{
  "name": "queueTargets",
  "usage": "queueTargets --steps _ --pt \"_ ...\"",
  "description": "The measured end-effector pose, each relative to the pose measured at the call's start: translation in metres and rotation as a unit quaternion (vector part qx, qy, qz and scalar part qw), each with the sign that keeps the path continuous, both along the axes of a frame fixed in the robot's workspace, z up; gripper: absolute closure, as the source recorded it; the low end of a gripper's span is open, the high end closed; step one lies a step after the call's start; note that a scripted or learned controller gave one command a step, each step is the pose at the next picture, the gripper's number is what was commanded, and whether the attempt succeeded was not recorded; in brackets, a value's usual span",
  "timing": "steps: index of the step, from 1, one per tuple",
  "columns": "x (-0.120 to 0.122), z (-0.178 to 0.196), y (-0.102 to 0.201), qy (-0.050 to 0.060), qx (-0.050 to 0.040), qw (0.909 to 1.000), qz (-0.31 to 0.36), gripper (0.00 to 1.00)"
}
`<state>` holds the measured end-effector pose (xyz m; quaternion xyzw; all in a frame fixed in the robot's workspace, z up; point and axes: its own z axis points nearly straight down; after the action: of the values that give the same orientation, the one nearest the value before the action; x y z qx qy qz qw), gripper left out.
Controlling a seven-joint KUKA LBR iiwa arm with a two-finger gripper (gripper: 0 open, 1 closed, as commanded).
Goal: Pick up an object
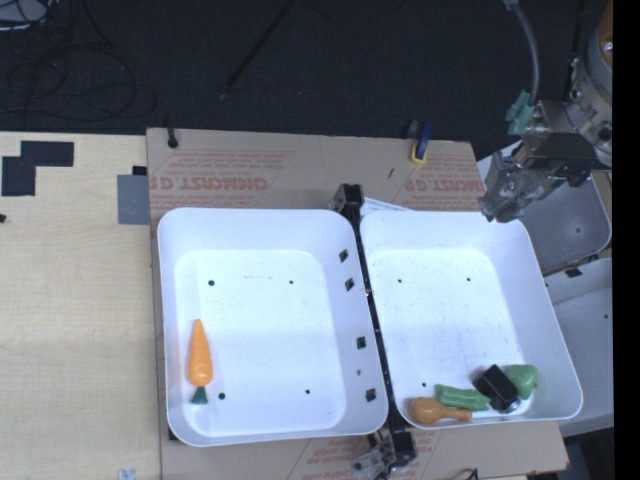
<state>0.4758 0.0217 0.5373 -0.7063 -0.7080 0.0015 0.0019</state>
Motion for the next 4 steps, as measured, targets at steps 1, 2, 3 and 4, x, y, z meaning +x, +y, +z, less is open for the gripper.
queueTargets --steps 1,2,3,4 --pt "0.0 0.0 0.021 0.0 -0.0001 1.0 0.0 1.0" --pt "-0.002 -0.157 -0.001 0.008 -0.0016 1.0 -0.003 1.0" --pt "0.115 -0.177 -0.108 -0.003 -0.0028 1.0 -0.005 1.0" --pt "0.081 -0.213 -0.155 0.002 0.0002 1.0 -0.003 1.0"
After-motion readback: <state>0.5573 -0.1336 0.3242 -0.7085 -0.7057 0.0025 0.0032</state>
